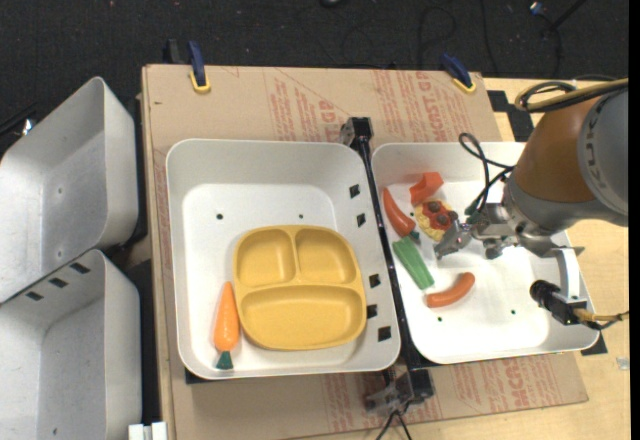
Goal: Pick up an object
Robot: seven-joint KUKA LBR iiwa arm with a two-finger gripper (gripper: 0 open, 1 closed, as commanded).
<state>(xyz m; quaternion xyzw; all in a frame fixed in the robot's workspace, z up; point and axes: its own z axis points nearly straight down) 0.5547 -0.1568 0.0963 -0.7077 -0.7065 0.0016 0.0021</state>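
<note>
In the left bin (pixel 190 228) a divided tray (pixel 298 286) lies in the middle, with a toy carrot (pixel 226 320) just left of it. The right bin (pixel 500 346) holds a toy sausage (pixel 450 291) at its centre and a toy cucumber (pixel 412 263) to the sausage's upper left.

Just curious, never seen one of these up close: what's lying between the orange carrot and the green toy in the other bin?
In the camera view, the yellow divided plate lies between the carrot and the green piece, then the two bins' adjoining walls.

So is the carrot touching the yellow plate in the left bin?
Touching. The camera view shows the carrot lying right against the left edge of the yellow plate, no white floor visible between them.
</note>
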